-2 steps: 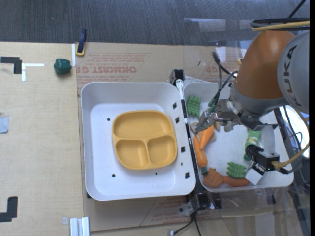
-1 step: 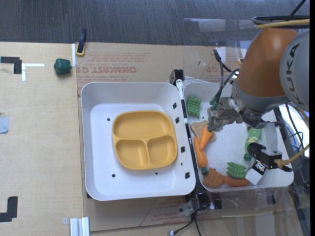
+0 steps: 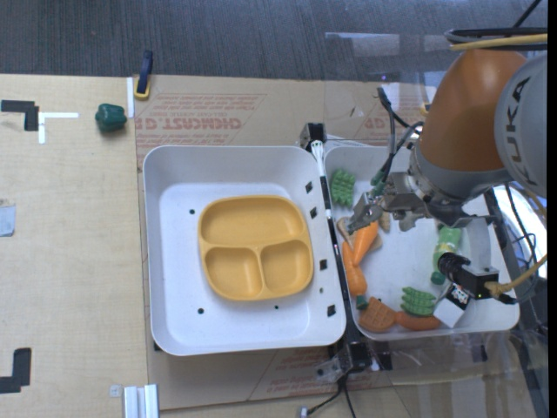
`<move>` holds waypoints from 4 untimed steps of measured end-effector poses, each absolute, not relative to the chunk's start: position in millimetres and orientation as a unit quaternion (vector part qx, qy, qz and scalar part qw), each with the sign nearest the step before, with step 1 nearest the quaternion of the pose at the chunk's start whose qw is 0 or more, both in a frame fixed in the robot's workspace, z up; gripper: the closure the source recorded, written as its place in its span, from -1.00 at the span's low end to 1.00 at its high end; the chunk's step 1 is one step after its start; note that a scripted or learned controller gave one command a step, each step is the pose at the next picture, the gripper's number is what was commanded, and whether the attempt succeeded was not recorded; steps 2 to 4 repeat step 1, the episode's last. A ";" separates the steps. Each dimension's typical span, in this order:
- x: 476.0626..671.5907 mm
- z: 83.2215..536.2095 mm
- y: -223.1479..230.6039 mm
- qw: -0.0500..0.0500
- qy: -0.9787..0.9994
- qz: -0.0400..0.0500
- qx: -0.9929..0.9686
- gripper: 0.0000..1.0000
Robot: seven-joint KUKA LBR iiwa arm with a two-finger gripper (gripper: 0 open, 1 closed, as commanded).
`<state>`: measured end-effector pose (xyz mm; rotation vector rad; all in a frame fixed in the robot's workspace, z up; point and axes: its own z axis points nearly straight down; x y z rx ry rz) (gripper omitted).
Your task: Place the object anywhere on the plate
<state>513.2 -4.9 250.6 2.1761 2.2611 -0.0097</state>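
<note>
- I saw the hand (image 3: 367, 214) low over the right bin (image 3: 487, 320), near that bin's left wall.
- Its fingers pinched the top of an orange carrot (image 3: 363, 242), which hung tilted below them.
- The yellow plate (image 3: 256, 246) sat mid-floor in the left bin (image 3: 165, 233), bare.
- Green toys (image 3: 418, 300) and another orange piece (image 3: 376, 316) lay near the right bin's front edge.
</note>
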 end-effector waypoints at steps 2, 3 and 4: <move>552.1 285.4 -5.6 0.002 0.814 -0.001 0.581 -1.00; 552.1 285.4 -5.6 0.002 0.814 -0.001 0.581 -1.00; 552.1 285.4 -5.6 0.002 0.814 -0.001 0.581 -1.00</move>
